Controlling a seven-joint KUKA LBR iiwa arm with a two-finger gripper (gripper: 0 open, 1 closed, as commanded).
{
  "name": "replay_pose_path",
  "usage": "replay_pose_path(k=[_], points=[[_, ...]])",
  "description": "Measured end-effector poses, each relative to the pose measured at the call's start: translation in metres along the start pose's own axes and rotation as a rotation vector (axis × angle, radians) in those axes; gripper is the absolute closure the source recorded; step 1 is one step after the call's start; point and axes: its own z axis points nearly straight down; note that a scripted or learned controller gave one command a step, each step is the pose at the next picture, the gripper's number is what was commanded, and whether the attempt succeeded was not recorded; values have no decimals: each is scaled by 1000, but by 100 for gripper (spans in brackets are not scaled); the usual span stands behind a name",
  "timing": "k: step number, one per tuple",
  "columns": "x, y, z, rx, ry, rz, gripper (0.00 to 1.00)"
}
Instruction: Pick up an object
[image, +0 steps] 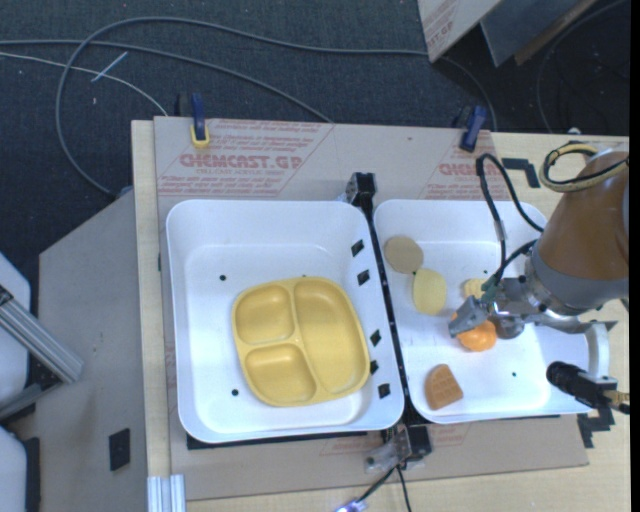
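Camera view looks down on the pincer (470, 322), which hangs low in the right bin (520, 225), near its middle. An orange ball-like object (479, 338) sits right beneath and touching the pincer's tip, partly covered by it; whether the pincer is apart, together, or clamped on that object cannot be told from this angle.

Just to the pincer's left lies a pale yellow oval piece (430, 291), and beyond that, toward the upper left, a tan round piece (403, 253) that touches the yellow one. Below and slightly left of the pincer rests a brown bread-like chunk (443, 386), apart from the orange object and close to the bin's lower rim.

Further left, past the dividing wall between the bins, the left bin (190, 300) holds a yellow divided plate (299, 340) with three compartments.

The grey wrist and orange-banded arm (590, 240) cover the right bin's right side, with black cables (495, 215) looping above the pincer. Bare white floor shows to the pincer's lower right and along the upper rim. Both bins rest on a cardboard-covered surface (250, 155).
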Motion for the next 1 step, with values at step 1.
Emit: replay_pose_path(k=[1], points=[[2,-4,62,1,0,0,0]])
